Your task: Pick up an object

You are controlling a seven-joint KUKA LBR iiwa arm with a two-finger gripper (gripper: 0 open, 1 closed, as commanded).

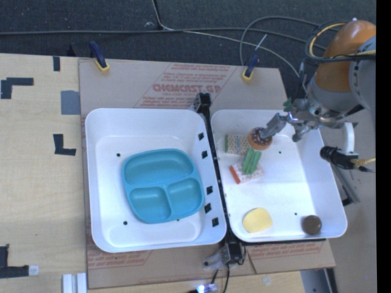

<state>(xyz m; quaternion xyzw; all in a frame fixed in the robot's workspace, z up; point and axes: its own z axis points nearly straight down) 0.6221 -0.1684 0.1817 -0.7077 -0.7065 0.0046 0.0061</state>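
The grey arm with the orange band (342,54) reached in from the right, its two-finger gripper (264,137) lowered over the upper part of the right white bin (324,182). Whether the pincer was wide, narrow or holding anything could not be told; it sat directly at a small round brown-orange object (259,143). Just below lay a green ridged block (251,161), with a small orange-red piece (234,174) beside it and a green-and-white packet (233,143) to the left. A yellow rounded lump (257,220) and a dark brown ball (312,224) rested near the bin's lower edge. The left white bin (101,182) held a blue compartment tray (162,185).
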